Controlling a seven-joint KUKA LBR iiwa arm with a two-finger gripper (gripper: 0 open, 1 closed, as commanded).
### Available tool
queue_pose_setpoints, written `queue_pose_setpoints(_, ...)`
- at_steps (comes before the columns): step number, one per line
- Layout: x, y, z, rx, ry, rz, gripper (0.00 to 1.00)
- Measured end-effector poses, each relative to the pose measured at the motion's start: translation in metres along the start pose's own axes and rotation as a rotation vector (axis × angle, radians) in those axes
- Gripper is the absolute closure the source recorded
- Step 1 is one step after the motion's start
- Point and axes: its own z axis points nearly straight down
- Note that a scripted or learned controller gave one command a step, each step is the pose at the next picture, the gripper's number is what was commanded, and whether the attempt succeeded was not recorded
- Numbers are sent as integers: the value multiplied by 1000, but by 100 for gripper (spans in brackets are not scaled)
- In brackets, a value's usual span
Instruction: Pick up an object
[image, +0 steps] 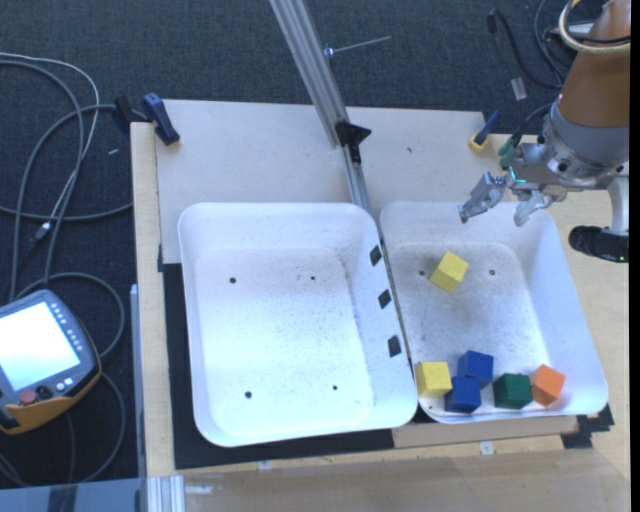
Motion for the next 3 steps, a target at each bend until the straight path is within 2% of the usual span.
queue_pose_setpoints(1,7,-25,165,9,2,2,0)
queue_pose_setpoints(2,22,26,159,-7,-2,-2,0)
queue_pose_setpoints(3,38,-6,158,-1,-7,4,0)
